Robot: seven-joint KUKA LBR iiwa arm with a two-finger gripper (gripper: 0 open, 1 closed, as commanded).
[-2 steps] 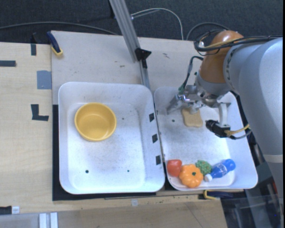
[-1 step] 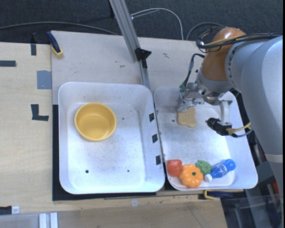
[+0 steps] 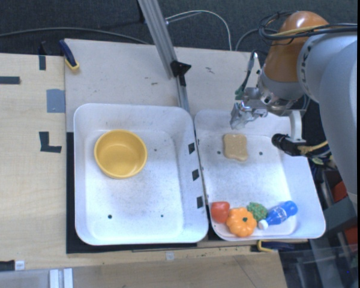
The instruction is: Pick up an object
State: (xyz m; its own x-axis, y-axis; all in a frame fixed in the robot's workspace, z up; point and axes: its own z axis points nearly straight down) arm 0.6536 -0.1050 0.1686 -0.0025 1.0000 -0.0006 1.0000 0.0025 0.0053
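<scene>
Robotics lab: taped bench [image 3: 24,161], two white bins [image 3: 84,161], loose cables [image 3: 198,17], metal post [image 3: 156,23].

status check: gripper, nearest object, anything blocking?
Two-finger gripper above right white bin, far end, nothing between fingers. Tan bread-like piece just below it, untouched. Nothing blocking; orange pumpkin toy and blue bottle at near edge.

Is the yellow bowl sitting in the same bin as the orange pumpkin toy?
No, the yellow bowl sits in the left bin, while the pumpkin toy lies in the right bin.
</scene>
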